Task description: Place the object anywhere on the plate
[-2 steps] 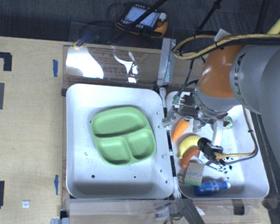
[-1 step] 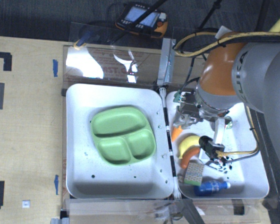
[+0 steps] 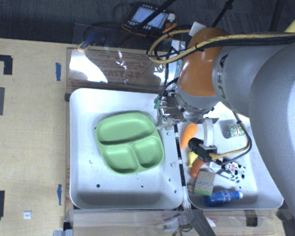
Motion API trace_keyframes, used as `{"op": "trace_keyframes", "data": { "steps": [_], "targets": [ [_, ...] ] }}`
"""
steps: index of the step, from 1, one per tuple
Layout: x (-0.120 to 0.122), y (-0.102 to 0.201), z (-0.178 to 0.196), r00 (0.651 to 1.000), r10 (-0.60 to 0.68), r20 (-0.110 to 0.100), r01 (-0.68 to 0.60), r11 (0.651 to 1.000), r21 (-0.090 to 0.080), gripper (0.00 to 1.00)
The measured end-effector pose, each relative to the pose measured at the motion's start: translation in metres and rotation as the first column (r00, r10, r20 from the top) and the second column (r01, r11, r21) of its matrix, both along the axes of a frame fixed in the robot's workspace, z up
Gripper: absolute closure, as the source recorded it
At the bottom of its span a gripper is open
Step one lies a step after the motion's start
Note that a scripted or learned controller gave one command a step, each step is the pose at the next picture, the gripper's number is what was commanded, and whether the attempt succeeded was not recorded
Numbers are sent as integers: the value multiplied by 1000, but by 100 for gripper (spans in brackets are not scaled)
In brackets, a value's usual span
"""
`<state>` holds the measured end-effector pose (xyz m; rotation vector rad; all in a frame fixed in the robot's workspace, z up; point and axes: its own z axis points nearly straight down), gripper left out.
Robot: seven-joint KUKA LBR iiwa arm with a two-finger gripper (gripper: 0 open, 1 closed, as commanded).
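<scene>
The green three-compartment plate (image 3: 128,141) is seen at the centre of the left bin (image 3: 81,181), with nothing resting on it. The gripper (image 3: 166,112) is held just above the centre of the frame, over the ridge where the two bins meet; its tip is hidden beneath the wrist, so whether it is open or closed cannot be told, and nothing can be seen held in it. No object is singled out by the task. The orange carrot-shaped toy (image 3: 188,134), lying at the left edge of the right bin (image 3: 267,194) just beside the gripper, is judged the likeliest candidate. It is expected to be light, stiff and rather smooth (probably plastic), so it would best be taken across its thicker middle, where slipping along the taper is less likely.
</scene>
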<state>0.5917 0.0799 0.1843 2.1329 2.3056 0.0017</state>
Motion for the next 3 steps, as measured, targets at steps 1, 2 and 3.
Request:
{"op": "trace_keyframes", "data": {
  "steps": [1, 2, 3],
  "targets": [
    [8, 66, -16, 999, -40, -1, 40, 999, 0, 100],
    [-36, 6, 66, 963, -270, -1, 270, 963, -1, 100],
    [-3, 74, 81, 931, -364, -2, 364, 931, -1, 100]
  ]
}}
